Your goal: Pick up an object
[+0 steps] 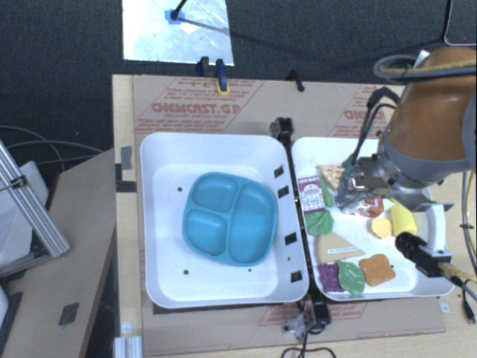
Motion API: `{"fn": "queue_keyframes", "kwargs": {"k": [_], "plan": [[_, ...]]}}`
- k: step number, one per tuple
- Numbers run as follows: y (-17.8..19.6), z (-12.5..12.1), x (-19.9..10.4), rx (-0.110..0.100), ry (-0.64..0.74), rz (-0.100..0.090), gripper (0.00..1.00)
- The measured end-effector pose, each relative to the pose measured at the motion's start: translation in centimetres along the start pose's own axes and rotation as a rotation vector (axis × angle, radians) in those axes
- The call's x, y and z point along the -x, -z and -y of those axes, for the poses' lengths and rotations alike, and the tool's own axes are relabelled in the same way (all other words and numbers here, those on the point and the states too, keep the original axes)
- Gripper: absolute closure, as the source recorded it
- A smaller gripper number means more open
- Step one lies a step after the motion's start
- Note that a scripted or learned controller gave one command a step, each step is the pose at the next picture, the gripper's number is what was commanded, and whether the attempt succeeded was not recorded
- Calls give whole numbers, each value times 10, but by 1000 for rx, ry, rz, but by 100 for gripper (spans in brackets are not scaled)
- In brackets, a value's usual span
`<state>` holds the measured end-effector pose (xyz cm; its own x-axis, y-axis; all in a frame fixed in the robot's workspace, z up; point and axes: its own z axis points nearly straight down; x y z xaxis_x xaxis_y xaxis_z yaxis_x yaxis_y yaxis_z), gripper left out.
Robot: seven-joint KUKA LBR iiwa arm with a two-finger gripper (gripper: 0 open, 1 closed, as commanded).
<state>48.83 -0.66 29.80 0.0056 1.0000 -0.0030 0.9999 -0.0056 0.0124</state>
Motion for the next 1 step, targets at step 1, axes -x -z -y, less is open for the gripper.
{"fn": "queue_keyframes", "kwargs": {"k": [1], "plan": [[8,-3,-104,-10,20,-7,100]]}}
